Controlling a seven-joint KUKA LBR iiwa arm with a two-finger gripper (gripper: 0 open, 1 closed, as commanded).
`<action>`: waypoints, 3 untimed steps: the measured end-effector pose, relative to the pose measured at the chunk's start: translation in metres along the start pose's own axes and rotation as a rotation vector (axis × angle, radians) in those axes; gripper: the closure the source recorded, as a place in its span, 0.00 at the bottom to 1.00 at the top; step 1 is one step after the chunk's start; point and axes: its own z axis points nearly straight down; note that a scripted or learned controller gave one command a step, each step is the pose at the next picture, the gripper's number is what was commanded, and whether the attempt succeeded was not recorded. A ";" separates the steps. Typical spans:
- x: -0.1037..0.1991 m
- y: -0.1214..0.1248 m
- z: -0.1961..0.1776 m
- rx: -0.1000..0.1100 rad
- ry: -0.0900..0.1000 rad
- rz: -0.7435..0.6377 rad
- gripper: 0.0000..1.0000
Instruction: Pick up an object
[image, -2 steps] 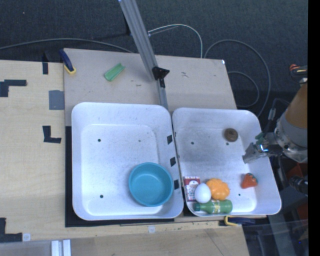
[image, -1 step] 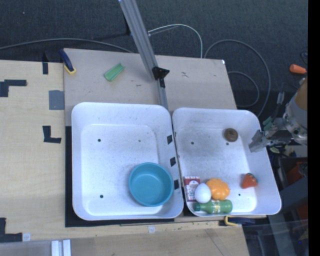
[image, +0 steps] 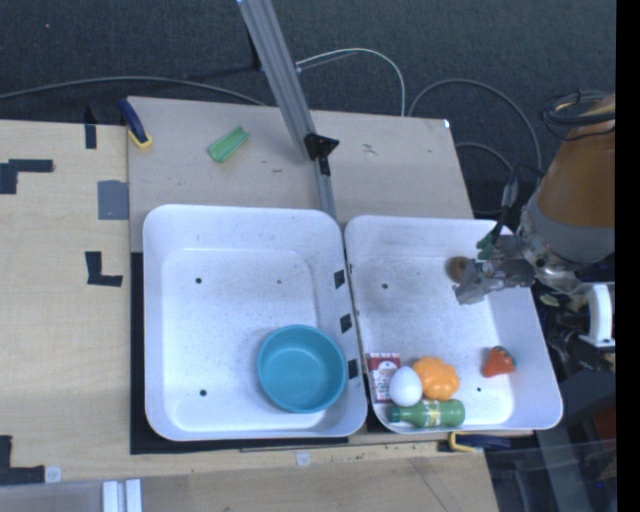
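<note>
Bench (image: 60, 300): pale wood top, dark tape marks along its left part, two shallow white bins side by side.

Left bin (image: 190, 235): holds one blue bowl (image: 300, 368), upright, in the near right corner, close to the wall shared with the other bin.

Right bin (image: 420, 250): holds a cluster in the near left corner. Items: a small red and white carton (image: 383, 372) against the left wall; a white egg (image: 405, 386) just beside it; an orange fruit (image: 436, 377) touching the egg on its right; a green bottle (image: 430, 412) lying on its side along the near wall, in front of egg and fruit. Apart from the cluster, a small red piece with a green top (image: 497, 361) sits near the right wall.

Arm: grey with an orange band, entering from the right. Gripper (image: 470, 283) is over the far right part of the right bin, well apart from all objects there. Nothing is visible between its fingers; whether the jaws are open or closed cannot be told.

Beyond the bins: a green block (image: 228, 144) on the far board, a blue and yellow clamp (image: 133, 123) at the board's left corner, and a grey metal pole (image: 285, 85) slanting across.
</note>
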 end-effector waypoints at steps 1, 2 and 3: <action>0.054 0.002 0.016 0.002 0.000 0.000 1.00; 0.099 0.011 0.022 0.002 0.000 0.001 1.00; 0.144 0.008 0.029 0.002 0.000 0.001 1.00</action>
